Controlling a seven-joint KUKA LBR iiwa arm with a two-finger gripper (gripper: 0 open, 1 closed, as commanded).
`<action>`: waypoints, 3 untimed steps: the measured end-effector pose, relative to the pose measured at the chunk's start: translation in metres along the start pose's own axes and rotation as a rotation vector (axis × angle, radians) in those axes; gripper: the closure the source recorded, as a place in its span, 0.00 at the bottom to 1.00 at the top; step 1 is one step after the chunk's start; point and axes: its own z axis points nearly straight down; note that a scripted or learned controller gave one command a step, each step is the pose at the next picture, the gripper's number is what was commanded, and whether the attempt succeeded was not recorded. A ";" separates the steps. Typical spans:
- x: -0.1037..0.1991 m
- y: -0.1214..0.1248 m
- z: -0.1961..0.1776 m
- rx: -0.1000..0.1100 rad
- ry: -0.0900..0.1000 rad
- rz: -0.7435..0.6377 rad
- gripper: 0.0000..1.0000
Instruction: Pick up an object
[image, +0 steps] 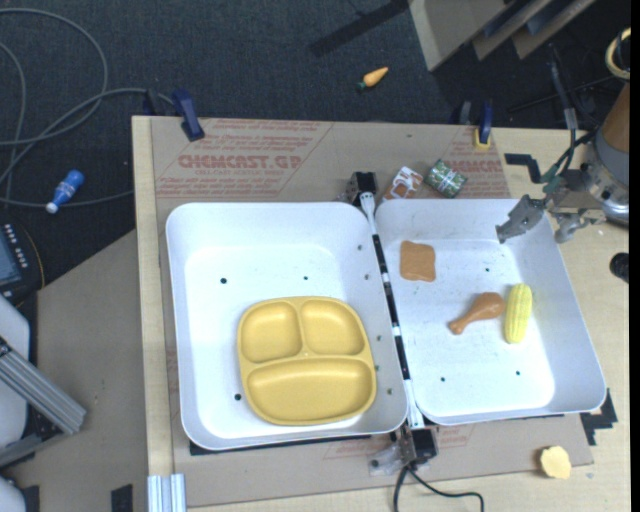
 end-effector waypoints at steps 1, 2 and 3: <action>0.008 -0.053 0.161 0.009 0.003 0.002 0.00; 0.007 -0.049 0.143 -0.004 -0.002 0.001 1.00; 0.093 0.019 0.153 -0.007 0.000 -0.008 1.00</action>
